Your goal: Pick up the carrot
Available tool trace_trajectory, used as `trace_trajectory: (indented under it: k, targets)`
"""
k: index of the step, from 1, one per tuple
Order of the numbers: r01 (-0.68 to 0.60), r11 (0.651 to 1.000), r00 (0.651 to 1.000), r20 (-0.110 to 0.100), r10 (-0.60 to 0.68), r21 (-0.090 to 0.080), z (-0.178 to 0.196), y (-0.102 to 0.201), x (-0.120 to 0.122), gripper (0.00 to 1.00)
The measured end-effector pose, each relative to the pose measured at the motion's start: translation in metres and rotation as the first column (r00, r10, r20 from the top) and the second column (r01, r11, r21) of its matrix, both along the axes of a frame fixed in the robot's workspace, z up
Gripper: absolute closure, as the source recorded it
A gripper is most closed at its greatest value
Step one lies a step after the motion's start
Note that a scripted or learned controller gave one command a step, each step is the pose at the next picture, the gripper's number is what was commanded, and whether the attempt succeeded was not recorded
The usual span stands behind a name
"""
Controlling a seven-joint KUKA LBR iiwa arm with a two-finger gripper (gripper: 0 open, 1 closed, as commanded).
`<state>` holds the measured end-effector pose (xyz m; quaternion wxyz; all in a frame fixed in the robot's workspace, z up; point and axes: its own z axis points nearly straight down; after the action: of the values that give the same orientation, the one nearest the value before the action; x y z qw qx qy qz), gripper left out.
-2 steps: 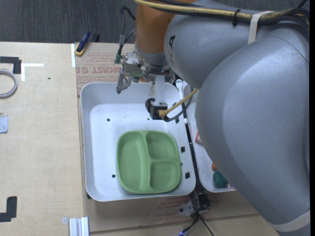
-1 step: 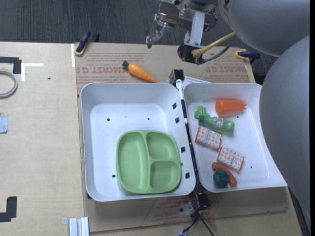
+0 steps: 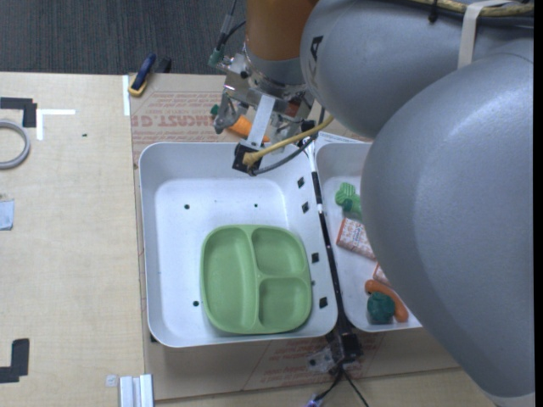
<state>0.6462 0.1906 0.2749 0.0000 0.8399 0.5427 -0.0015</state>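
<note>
Plainly, from the biggest thing down:

- The grey arm [image 3: 441, 185] covers the right of the view and hides much of the right bin [image 3: 333, 155].
- The left bin [image 3: 157, 227] carries only a green divided plate [image 3: 254, 278], which lies toward its near edge.
- In the right bin a red-and-white packet [image 3: 355, 236] lies mid-way along its left wall. A green toy [image 3: 346, 197] sits nearer the far edge, and an orange-and-green piece [image 3: 382, 292] lies at the near edge.
- The gripper [image 3: 248, 134] hangs over the left bin's far rim, toward its far right corner. I cannot tell whether it is apart or together.
- The carrot [image 3: 242, 126], as I judge it, is the small orange piece right at the gripper's tip, above that far rim. The view does not settle whether it is clamped or merely close. The orange piece in the right bin could be a lookalike.
- The carrot is probably a light, stiff toy with a smooth, tapering skin. A grasp across the thicker middle looks safest, since the narrow end would likely slip out under a squeeze.
</note>
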Motion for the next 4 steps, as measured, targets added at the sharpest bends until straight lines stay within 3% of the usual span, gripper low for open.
trace_trajectory:
  k: [1,2,3,4]
  targets:
    - [0.143,0.99,0.99,-0.001,-0.143,0.0,-0.029,-0.025,0.012,0.0]
    - [0.236,0.972,0.972,-0.002,-0.236,0.0,-0.05,-0.007,-0.035,0.0]
    - [0.417,0.909,0.909,-0.001,-0.417,-0.001,-0.094,-0.034,-0.034,0.0]
    - [0.594,0.805,0.805,0.001,-0.594,0.0,-0.118,-0.022,-0.07,0.0]
